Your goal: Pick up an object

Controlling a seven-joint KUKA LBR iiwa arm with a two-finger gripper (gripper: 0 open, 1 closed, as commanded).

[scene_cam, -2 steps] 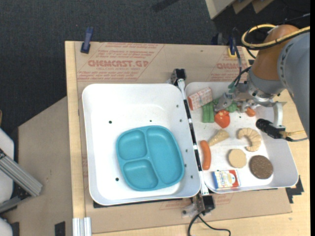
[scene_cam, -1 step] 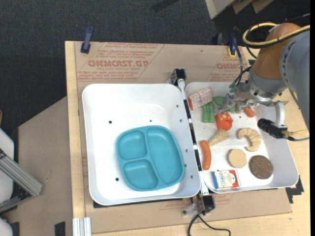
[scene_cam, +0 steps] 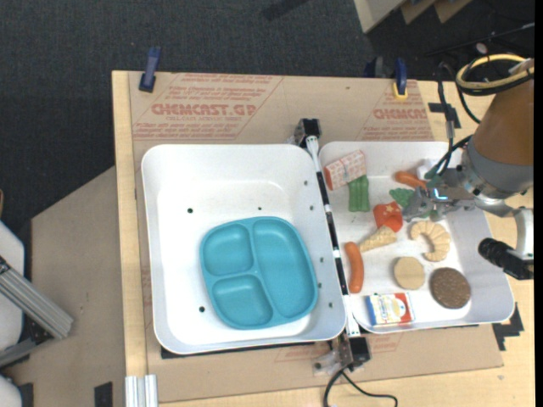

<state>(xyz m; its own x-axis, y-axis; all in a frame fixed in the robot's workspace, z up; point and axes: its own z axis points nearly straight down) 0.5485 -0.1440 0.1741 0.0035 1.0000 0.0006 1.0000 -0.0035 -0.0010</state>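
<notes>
I am hanging my gripper [scene_cam: 433, 195] over the far right part of the right bin [scene_cam: 496, 308], just beside an orange carrot [scene_cam: 409, 178]. Whether it is spread or closed I cannot tell, and nothing is showing in its grasp.

The right bin is holding all the small toy foods. A red-and-white carton [scene_cam: 344, 170] is lying at its far left corner, with a green stick [scene_cam: 359, 193] next to it. A red pepper [scene_cam: 388, 216], a cheese wedge [scene_cam: 379, 239] and a pale croissant [scene_cam: 434, 239] are sitting mid-bin. A sausage [scene_cam: 354, 266] is lying along its left wall. A tan bun [scene_cam: 408, 272], a brown patty [scene_cam: 450, 287] and a blue-and-red carton [scene_cam: 390, 309] are lying near its front edge.

The left bin [scene_cam: 170, 185], touching the right bin, is holding a blue tray [scene_cam: 257, 271] with three compartments.

The brown board [scene_cam: 212, 108] behind the bins is showing "CHEMCAST" in red, twice.
</notes>
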